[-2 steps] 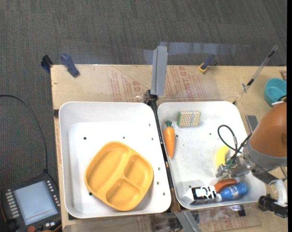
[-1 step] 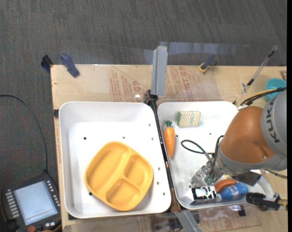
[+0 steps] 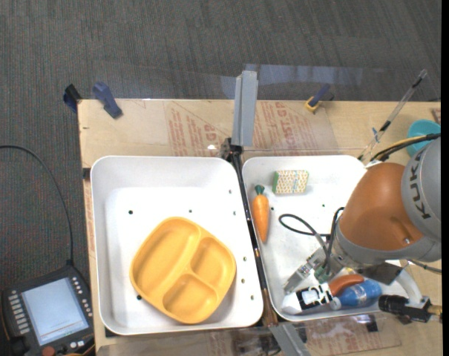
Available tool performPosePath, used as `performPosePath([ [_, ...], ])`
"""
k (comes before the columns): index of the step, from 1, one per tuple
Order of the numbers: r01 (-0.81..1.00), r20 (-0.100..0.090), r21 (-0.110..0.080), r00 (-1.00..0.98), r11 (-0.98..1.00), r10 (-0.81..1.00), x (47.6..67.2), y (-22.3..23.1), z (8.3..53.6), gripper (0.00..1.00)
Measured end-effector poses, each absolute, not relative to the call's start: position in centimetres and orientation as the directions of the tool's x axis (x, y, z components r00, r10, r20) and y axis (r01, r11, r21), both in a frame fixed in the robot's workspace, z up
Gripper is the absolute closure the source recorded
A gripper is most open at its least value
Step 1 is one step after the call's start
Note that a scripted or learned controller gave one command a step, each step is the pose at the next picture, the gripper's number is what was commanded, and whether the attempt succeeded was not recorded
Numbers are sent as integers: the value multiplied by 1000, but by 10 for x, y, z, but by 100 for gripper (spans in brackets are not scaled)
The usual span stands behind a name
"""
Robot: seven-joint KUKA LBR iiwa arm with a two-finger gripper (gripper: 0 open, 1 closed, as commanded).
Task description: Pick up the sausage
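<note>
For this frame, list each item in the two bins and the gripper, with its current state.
Yellow plate: right way up in the left bin.
Carrot: flat by the right bin's left wall.
Sponge: flat, free.
Sausage: lying beside the blue bottle, partly under the arm.
Gripper: low over the right bin, beside the sausage.

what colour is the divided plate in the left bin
Yellow-orange all over; the divided plate shows best in the camera view, in the left bin.

The grey metal robot arm (image 3: 432, 191) bears dark letters "KU" on its casing, just above its orange band (the rest of the word runs out of view). Left of that arm, the brown cardboard sheet (image 3: 202, 128) under the bins carries red print, reversed and too faint to read.
</note>
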State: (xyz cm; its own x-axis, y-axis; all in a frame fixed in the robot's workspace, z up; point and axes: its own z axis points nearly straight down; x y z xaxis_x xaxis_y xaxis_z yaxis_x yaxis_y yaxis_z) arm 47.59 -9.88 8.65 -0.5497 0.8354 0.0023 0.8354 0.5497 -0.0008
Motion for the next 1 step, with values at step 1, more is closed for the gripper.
performPosePath([
  [1,906,1,-1,-424,424,906,549,-114,87,0],
])
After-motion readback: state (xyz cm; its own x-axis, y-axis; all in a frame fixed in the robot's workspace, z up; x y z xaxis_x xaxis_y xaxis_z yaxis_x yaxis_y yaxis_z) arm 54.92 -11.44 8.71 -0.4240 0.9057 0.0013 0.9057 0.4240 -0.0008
